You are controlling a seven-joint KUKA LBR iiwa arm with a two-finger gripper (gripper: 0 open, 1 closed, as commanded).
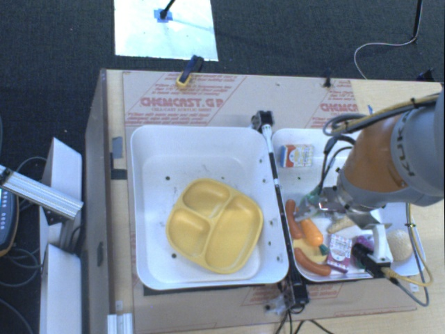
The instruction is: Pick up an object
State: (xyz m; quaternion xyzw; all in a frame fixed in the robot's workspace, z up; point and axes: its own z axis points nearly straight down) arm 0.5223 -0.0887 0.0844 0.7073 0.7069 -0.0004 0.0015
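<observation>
We see the gripper (318,204) low in the right bin (306,136), near its left wall, over an orange carrot (311,233): light, smooth plastic, likely best pinched mid-body. Grip state: cannot tell.

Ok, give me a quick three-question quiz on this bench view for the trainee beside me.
1. True or false: the yellow divided plate lies in the left bin.
2. The arm is over which bin? A) left B) right C) neither
3. Fill in: the small red and white carton lies at the ___ end of the right bin, by the camera view.

Key: 1 true; 2 B; 3 top
</observation>
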